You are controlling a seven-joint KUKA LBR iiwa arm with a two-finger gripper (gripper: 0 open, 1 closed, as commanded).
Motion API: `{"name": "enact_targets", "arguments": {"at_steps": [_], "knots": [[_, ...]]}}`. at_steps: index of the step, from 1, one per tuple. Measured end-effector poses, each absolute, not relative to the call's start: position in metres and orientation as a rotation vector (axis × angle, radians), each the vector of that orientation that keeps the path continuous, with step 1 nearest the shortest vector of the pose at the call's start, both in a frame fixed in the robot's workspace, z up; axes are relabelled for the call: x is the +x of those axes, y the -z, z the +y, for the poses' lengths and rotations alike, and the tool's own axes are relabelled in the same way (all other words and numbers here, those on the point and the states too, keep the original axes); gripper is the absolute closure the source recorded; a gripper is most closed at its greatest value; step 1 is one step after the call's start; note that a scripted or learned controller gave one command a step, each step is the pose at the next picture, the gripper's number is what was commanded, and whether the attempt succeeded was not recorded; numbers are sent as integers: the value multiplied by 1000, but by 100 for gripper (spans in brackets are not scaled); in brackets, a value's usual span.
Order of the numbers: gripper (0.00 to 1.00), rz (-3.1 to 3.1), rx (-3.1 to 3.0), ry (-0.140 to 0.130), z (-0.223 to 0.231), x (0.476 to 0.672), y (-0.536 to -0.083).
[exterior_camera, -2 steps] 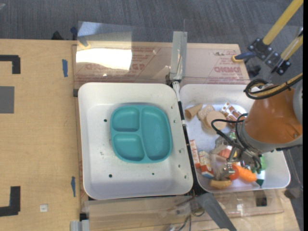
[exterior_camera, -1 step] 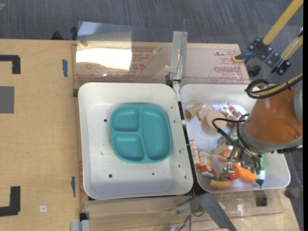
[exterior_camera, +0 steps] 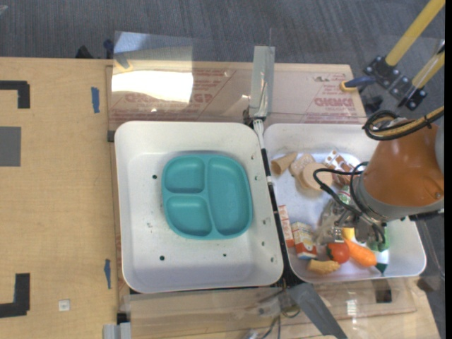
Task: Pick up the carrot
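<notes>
Carrot [exterior_camera: 363, 255] lies at the front of the right bin [exterior_camera: 413, 260], just below and slightly right of my tool [exterior_camera: 344, 226], with a red tomato [exterior_camera: 340, 252] touching its left end. From here I cannot tell whether the tool touches the carrot. The orange band [exterior_camera: 402, 171] and wrist hang over the middle of that bin and hide much of what lies there, and cables and small parts clutter the tool's tip. I cannot tell how the tool stands, nor whether it holds anything. Left of it I see a red-and-white packet [exterior_camera: 302, 237], a yellow-brown piece [exterior_camera: 324, 265] at the front wall, and pale bread-like pieces [exterior_camera: 302, 168] farther back. A teal tray [exterior_camera: 207, 195] sits in the left bin [exterior_camera: 134, 189].
</notes>
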State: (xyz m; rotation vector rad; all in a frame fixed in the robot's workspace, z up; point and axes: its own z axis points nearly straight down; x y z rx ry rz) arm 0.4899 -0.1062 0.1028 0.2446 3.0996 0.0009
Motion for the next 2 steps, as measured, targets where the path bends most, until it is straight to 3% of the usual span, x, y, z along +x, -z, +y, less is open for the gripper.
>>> {"name": "enact_targets", "arguments": {"at_steps": [1, 2], "knots": [[100, 3121, -71, 10, -97, 486, -92], [100, 3046, -684, 16, -171, 489, -91]]}}
